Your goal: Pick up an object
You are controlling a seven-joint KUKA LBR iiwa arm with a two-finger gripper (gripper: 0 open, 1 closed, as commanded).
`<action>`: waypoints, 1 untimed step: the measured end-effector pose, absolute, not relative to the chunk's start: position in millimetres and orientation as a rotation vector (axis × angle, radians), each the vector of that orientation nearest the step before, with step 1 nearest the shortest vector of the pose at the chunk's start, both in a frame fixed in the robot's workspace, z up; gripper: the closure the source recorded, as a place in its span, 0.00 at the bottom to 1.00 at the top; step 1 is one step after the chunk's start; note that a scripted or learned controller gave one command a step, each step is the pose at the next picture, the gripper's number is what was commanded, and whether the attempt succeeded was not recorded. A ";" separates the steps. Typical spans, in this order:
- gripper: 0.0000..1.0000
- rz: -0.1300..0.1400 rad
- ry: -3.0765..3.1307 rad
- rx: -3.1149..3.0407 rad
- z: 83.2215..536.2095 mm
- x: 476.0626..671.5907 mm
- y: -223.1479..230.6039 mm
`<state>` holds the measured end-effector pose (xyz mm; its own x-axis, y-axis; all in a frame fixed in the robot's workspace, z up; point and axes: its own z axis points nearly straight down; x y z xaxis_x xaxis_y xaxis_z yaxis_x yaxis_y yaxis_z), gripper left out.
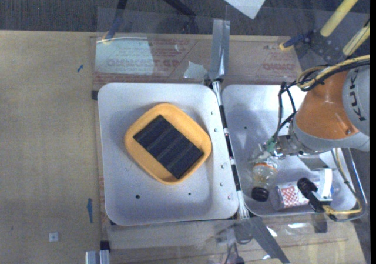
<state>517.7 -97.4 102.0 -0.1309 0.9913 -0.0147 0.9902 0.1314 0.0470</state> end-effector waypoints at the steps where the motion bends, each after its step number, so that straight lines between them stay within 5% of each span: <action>1: 0.00 0.041 2.399 1.963 100.7 494.3 -98.5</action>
